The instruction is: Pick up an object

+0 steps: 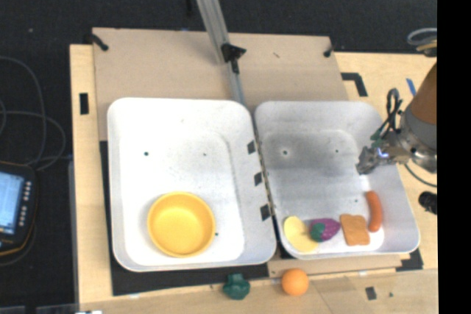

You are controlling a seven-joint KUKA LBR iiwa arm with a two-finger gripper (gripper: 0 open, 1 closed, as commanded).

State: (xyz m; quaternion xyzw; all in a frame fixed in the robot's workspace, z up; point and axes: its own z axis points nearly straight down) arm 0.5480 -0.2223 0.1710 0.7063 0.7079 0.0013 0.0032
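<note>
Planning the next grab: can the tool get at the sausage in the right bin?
Probably yes: the tool sits just above the sausage, which lies uncovered beside the bin's right wall.

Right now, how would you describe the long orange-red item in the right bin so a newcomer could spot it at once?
Start at the right bin and go to its near right corner, where small items lie in a row. The sausage is a slim orange-red stick at the right end of that row, just right of the tan bread slice. It alone is long and thin, and it points away from the near rim.
</note>
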